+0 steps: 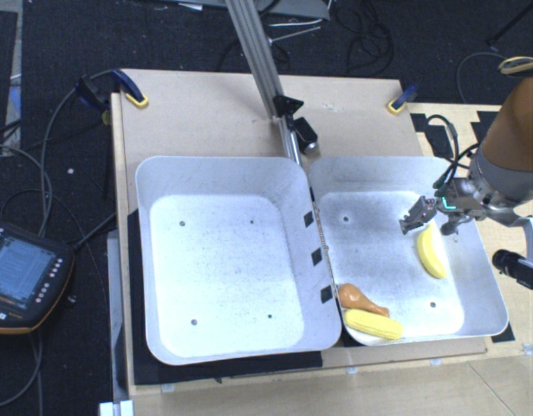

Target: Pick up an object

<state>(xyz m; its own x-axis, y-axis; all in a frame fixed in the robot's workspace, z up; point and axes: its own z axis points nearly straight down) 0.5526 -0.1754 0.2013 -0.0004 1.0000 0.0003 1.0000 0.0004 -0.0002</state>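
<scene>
Camera view, from above at a slant: we take the banana (432,252) as the thing to pick, since it lies nearest the arm. It rests on the floor of the right bin (370,211), near that bin's right wall, and its long axis runs from upper left to lower right, slightly curved. The gripper (435,214) sits just above the banana's upper end as we look at it, so the fruit lies below and a little to the right of the jaws in the picture. The jaws look spread apart, one dark finger out to the left and one nearer the banana's tip, and we see nothing between them. Whether they touch the banana's tip or hang just over it, we cannot tell.

In our judgement the coming move turns on this: the jaws must shift along the banana toward its middle and close across its short width, not along its length.

Farther from the banana, toward the right bin's near left corner, lie a corn cob (374,324) and, touching it, an orange-brown toy (360,298). Beyond those, the left bin (223,176) stands beside the right one on the counter (205,111).
</scene>
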